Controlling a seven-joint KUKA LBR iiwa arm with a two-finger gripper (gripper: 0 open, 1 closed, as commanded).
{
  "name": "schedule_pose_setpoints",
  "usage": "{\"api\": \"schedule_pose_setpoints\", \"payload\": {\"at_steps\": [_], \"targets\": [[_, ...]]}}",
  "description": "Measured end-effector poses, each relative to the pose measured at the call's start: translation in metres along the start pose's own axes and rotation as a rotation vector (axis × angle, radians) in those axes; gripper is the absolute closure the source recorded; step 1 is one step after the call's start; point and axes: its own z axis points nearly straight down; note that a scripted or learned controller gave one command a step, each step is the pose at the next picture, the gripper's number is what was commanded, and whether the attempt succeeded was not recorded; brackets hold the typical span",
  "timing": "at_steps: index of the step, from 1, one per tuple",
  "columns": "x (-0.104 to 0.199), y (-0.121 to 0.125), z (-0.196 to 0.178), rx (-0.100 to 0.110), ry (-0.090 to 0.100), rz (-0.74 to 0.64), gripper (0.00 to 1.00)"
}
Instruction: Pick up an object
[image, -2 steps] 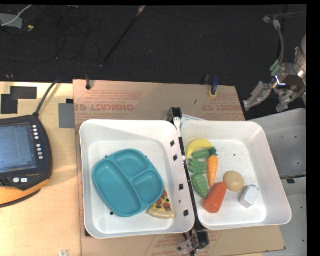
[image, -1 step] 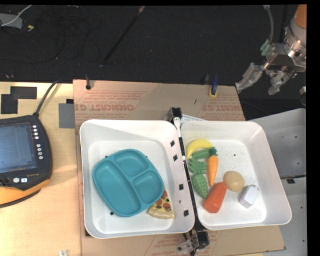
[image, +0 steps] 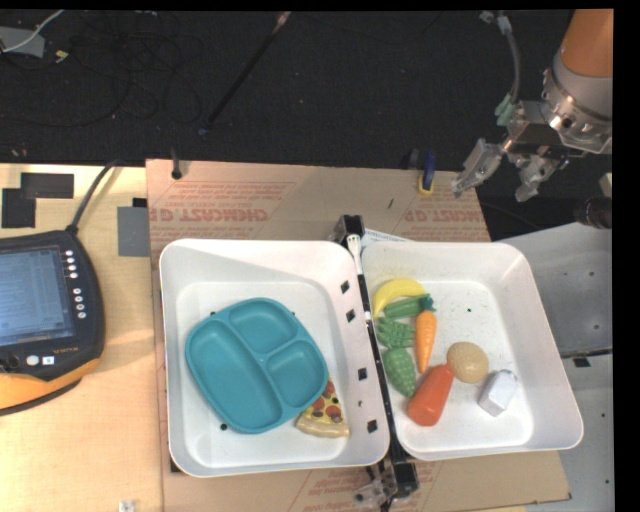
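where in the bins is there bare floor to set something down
Right bin: bare floor along its right side and back, past the potato and grey block. Its left side is crowded with toy food by the carrot. Left bin: the teal tray and pizza slice fill most; a bare strip runs along the back.

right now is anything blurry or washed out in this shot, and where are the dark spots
In the camera view, the two white bins are bright but not blown out; the carrot and teal tray read sharply. The gripper is slightly soft against the near-black background at the top. The tablet screen shows a pale glow.
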Motion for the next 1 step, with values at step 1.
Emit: {"api": "schedule_pose_setpoints", "payload": {"at_steps": [1], "targets": [[0.0081, -0.0083, 0.0200, 0.001, 0.000, 0.000, 0.00]]}}
